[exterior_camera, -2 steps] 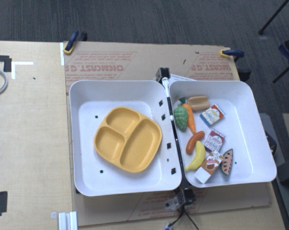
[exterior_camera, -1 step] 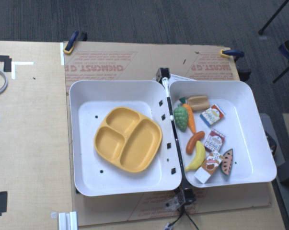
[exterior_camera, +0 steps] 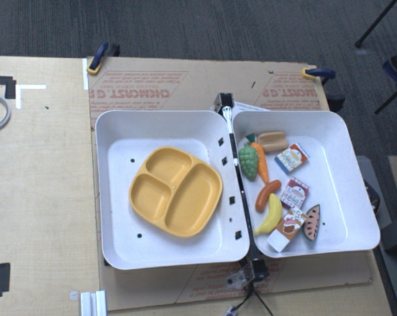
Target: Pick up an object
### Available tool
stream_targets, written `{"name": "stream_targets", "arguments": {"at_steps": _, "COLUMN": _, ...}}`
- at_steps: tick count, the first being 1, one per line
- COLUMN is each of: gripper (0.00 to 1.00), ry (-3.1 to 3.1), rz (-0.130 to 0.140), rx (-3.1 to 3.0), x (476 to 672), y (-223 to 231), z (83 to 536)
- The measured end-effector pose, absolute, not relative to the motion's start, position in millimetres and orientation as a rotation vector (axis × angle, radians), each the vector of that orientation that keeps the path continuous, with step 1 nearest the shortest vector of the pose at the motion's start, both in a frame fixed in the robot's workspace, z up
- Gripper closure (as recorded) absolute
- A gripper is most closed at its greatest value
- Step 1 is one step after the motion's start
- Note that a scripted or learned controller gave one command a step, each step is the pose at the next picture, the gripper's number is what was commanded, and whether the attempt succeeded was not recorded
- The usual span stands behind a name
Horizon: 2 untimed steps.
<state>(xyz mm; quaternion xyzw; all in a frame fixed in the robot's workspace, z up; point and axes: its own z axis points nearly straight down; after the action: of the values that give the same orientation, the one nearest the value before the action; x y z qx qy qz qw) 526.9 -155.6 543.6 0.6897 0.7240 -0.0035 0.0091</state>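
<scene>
Two shallow white bins sit side by side on a brown cardboard sheet (exterior_camera: pixel 152 87) laid over the pale wooden bench (exterior_camera: pixel 40 196).

The left white bin (exterior_camera: pixel 112 242) holds a yellow plastic plate with three compartments (exterior_camera: pixel 176 191). It lies flat near the bin's middle, turned at a slant to the walls.

The things to pick are all in the right white bin (exterior_camera: pixel 346 176), gathered in its left half.
- A toy hot dog in a tan bun (exterior_camera: pixel 272 140) lies nearest the far wall.
- Below it, a knobbly green toy vegetable (exterior_camera: pixel 248 162) lies against the dividing wall, with an orange toy carrot (exterior_camera: pixel 261 164) touching its right side.
- A small red, white and blue carton (exterior_camera: pixel 291 158) lies just right of the carrot.
- An orange-red toy sausage (exterior_camera: pixel 268 191) lies aslant in the middle, with a small pink and white carton (exterior_camera: pixel 294 193) beside it.
- A yellow toy banana (exterior_camera: pixel 272 216) curves under the sausage.
- A white carton with a red printed face (exterior_camera: pixel 286 230) lies against the banana's right side.
- A toy watermelon slice (exterior_camera: pixel 311 221) lies just right of that carton.

A blue and yellow clamp (exterior_camera: pixel 101 56) grips the sheet's far left corner and another such clamp (exterior_camera: pixel 318 74) its far right corner. A black clip (exterior_camera: pixel 224 101) sits where the bins meet at the far side. A grey ring (exterior_camera: pixel 3 112) lies at the bench's left edge.
</scene>
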Motion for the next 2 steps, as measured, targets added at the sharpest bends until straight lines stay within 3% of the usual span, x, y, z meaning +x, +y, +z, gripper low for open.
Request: {"name": "stream_targets", "arguments": {"at_steps": 2, "gripper": 1.0, "ry": 2.264, "rz": -0.014, "rx": 2.146, "x": 529.5, "y": -155.5, "z": 561.5}}
